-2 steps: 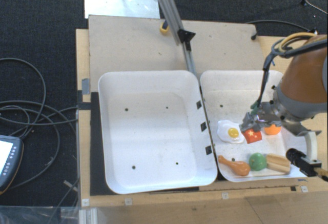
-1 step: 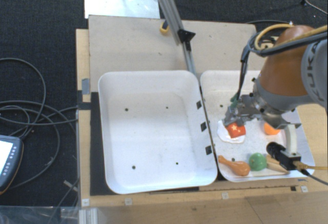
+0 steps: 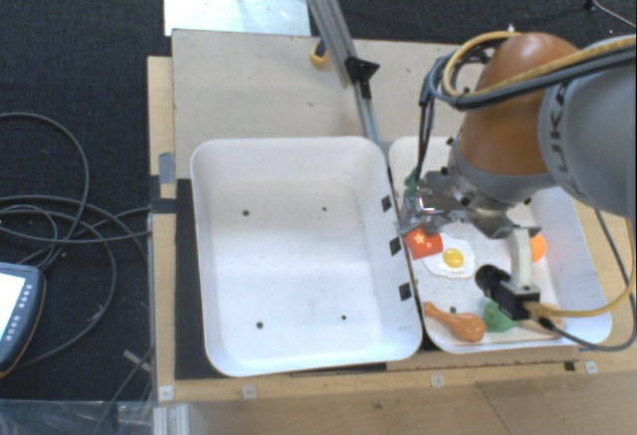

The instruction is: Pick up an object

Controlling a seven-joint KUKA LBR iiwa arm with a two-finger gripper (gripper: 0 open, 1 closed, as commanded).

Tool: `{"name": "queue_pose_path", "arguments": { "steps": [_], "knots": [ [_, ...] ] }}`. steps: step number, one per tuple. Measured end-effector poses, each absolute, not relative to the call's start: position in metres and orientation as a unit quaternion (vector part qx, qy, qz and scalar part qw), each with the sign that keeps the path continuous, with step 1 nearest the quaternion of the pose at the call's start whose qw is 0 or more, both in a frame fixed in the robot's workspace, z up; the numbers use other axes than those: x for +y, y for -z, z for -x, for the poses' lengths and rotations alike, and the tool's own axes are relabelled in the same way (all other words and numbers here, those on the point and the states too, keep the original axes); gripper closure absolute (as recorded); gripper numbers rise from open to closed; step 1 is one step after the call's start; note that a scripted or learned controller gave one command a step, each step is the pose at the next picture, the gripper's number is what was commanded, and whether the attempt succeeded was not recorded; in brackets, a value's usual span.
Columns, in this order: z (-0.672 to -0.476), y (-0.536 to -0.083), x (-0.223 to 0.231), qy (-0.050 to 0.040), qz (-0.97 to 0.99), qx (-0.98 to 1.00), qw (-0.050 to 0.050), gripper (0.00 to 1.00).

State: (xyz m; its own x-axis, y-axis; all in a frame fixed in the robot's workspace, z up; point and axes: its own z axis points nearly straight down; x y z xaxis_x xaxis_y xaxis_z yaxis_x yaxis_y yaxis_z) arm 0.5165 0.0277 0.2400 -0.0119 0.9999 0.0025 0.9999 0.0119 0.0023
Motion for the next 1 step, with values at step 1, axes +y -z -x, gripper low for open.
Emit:
{"name": "queue_pose_path", "arguments": {
  "steps": [1],
  "knots": [
    [-0.5121,-0.2407,0.0822,0.0012,0.703,-0.711,0.001,1.00]
  ]
}}
